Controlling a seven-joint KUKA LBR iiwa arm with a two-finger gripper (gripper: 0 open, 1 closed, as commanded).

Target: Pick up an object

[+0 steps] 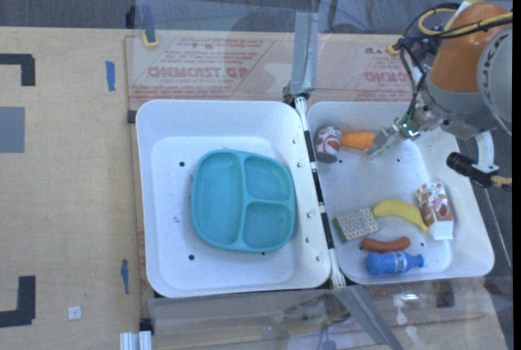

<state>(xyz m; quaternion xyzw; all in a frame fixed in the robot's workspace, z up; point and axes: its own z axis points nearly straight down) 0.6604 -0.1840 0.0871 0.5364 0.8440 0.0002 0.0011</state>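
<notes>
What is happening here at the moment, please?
A grey robot arm reaches in from the right over the right bin. Its tool is low beside the toy carrot, next to a small can. Nothing is visibly held. A banana, a sausage, a blue bottle and a carton lie nearer the front. The left bin holds a teal divided tray.

At the upper right of the frame we note the arm (pixel 480 72): a rounded grey housing capped by a glossy orange band (pixel 468 47). Yellow and black cables (pixel 435 21) loop beside it. A slim metallic gripper (pixel 389 138) extends from a black wrist fitting.
</notes>
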